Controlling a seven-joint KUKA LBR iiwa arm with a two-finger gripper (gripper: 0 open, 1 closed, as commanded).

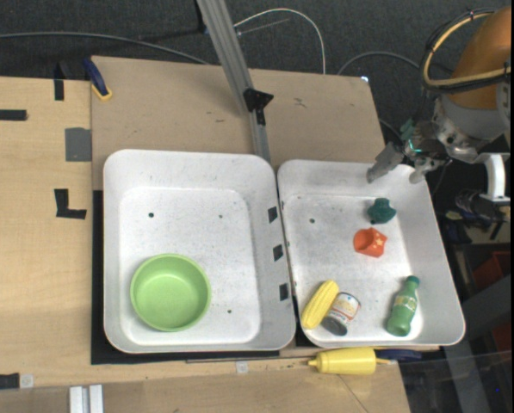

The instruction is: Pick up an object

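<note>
Bins are set side by side on the bench: the left bin [188,170] holds a green bowl [170,292] at its near left corner, while the right bin [325,188] gathers the candidate objects, presumably within the arm's reach. A green bottle [402,306], a yellow corn cob [319,305] touching a small can [343,311], an orange piece [370,243] and a dark teal piece [380,211] are found there. A yellow bottle [345,361] lies outside the front rim. The gripper [387,165] is poised over the far right corner, nothing held; whether it is open cannot be told.
</note>
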